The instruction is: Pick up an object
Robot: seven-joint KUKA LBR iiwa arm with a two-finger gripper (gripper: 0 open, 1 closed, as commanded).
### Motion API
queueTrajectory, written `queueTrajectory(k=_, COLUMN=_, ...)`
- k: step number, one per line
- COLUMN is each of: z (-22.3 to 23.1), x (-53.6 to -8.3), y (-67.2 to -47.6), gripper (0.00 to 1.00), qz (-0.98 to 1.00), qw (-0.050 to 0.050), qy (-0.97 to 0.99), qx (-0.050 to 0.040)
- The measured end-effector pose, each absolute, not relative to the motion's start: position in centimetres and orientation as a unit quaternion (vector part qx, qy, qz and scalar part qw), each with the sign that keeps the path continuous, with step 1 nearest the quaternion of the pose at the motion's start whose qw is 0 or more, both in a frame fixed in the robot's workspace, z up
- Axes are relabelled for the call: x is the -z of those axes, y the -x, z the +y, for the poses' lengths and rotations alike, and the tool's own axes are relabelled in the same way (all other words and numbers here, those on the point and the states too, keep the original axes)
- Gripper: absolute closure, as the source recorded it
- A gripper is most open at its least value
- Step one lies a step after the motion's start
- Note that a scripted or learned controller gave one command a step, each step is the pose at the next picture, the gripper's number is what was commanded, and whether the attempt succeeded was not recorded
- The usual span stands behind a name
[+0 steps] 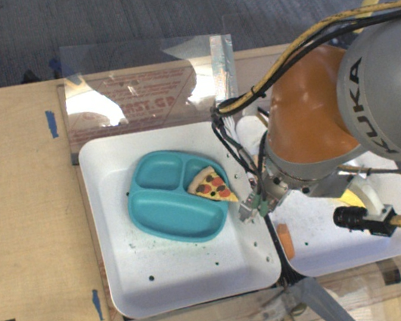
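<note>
Tan wooden bench (31, 247); grey carpet floor (121, 16) beyond.

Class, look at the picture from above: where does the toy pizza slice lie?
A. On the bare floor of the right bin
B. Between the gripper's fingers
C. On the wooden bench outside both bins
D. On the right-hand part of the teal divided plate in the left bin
D. The pizza slice rests on the right side of the teal divided plate, which sits in the left bin.

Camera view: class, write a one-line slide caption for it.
KUKA arm's gripper hovers at the left bin's right edge beside a teal divided plate holding a toy pizza slice.
</note>
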State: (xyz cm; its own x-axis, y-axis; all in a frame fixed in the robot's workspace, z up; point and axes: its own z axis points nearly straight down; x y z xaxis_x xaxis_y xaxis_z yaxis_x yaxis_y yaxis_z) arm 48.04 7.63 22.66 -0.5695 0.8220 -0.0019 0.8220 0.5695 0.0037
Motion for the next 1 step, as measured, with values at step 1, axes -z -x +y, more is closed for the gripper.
queueTrajectory(k=1, z=13.18, x=-20.22, y=-47.85, gripper=1.0, qz=0.849, qw=-0.001, qy=-0.528, qx=0.0008)
